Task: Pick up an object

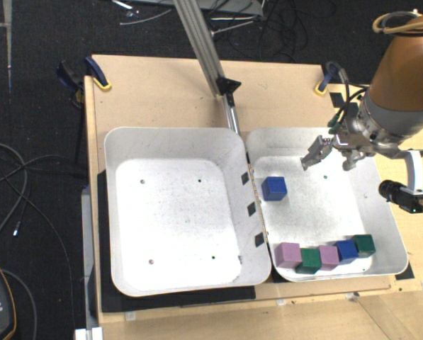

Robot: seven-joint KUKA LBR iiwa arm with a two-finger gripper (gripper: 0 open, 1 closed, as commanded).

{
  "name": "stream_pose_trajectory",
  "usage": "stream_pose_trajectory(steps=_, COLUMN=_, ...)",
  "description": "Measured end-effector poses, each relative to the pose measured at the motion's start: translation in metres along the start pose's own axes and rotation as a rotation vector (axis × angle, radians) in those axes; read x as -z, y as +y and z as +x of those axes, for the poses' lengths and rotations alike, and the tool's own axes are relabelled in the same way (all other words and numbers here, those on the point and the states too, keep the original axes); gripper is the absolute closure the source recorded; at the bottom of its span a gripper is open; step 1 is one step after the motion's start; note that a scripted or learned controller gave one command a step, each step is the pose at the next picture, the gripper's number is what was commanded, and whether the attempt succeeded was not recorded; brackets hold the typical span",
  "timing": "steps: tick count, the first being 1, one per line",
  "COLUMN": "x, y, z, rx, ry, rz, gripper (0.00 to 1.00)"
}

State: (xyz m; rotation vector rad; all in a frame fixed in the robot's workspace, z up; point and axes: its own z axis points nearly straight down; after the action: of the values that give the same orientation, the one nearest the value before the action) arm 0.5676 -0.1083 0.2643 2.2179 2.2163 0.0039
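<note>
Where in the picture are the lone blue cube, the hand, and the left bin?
lone blue cube point(273, 188): camera view, on its top face.
hand point(333, 156): camera view, midway between its fingertips.
left bin point(126, 137): camera view, on its far rim.

No readable text or labels anywhere.

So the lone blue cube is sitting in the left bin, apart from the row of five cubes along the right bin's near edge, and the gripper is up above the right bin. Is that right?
Not quite. The camera view shows the lone blue cube in the right bin, near its left wall, not in the left bin. The rest stands: the row of five cubes lies along the right bin's near edge, and the gripper is above that bin.
</note>
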Motion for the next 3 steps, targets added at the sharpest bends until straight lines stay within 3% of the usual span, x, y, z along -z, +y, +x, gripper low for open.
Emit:
stream_pose_trajectory(steps=1, x=0.014, y=-0.018, z=0.041, rx=0.007, ry=0.004, rz=0.006, gripper=0.0)
stream_pose_trajectory(steps=2, x=-0.14, y=0.017, z=-0.007, rx=-0.002, ry=0.005, rz=0.005, gripper=0.0)
stream_pose_trajectory(steps=3, x=-0.16, y=0.062, z=0.001, rx=-0.001, ry=0.003, rz=0.009, gripper=0.0)
